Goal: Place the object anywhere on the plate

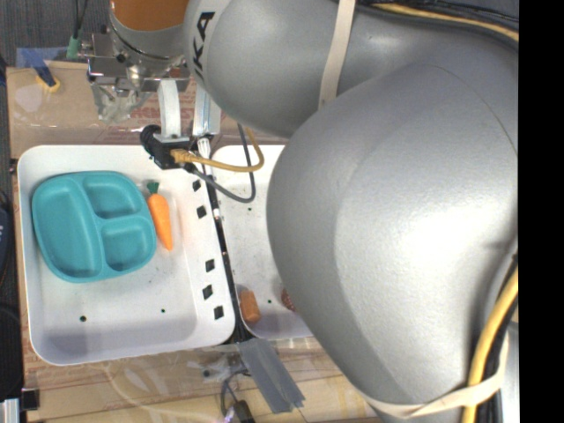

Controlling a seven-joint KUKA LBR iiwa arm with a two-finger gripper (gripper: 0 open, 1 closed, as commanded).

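the small orange toy carrot with its green stalk end (pixel 161 218) lies on the white floor of the left shallow white bin (pixel 115 329), just beside the right edge of the teal 3-compartment plastic plate (pixel 92 225), and that is where the job stands: by my reading it is not done yet, because the carrot looks to be off the plate, right up against its rim or a hair apart, and i cannot tell which from this slant. the carrot runs roughly top to bottom in the view, green tip toward the far side of the bin, pointed orange end toward the near side, lying flat, looking smooth and whole. the plate sits in the left half of that bin with all 3 wells bare. up at the top left the two-finger gripper (pixel 116 104) hangs beyond the far rim of the left bin, over the bench rather than over the carrot, under the orange band of the grey arm (pixel 370 192), whose big body covers most of the right shallow white bin (pixel 264 324). the pincer: its pale fingers point down with nothing between them, but whether they stand wide or narrow i cannot tell, they blur into the bench behind. in the right bin, near its front corner, a small brownish-orange piece (pixel 249 305) peeks out beside the arm. what is left, as i judge it, is the whole pick and the whole drop onto the teal plate.
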